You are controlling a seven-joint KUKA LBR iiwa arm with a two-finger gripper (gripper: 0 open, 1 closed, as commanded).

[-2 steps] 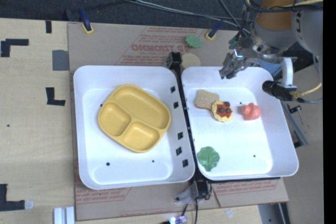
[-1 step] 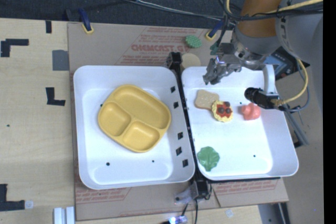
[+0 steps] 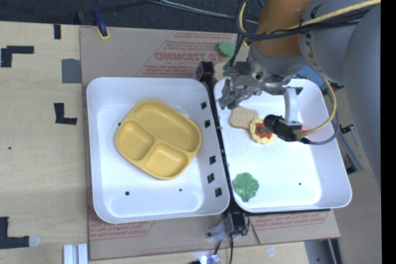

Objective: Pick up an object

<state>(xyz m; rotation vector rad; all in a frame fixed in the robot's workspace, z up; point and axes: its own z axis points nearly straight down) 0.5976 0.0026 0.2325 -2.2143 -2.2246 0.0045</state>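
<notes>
My gripper (image 3: 233, 97) hangs over the far left corner of the right bin (image 3: 309, 185), just above and left of a tan toast slice (image 3: 243, 117). Next to the toast lies a small yellow and red food piece (image 3: 262, 132). A green leafy piece (image 3: 245, 185) rests near the bin's front left corner. Nothing shows between the fingers.
The left bin (image 3: 102, 133) holds a yellow divided plate (image 3: 158, 138). A green object (image 3: 226, 48) lies on the cardboard behind the bins. The arm and its cables cover the right bin's far side. Black clips line the wall between the bins.
</notes>
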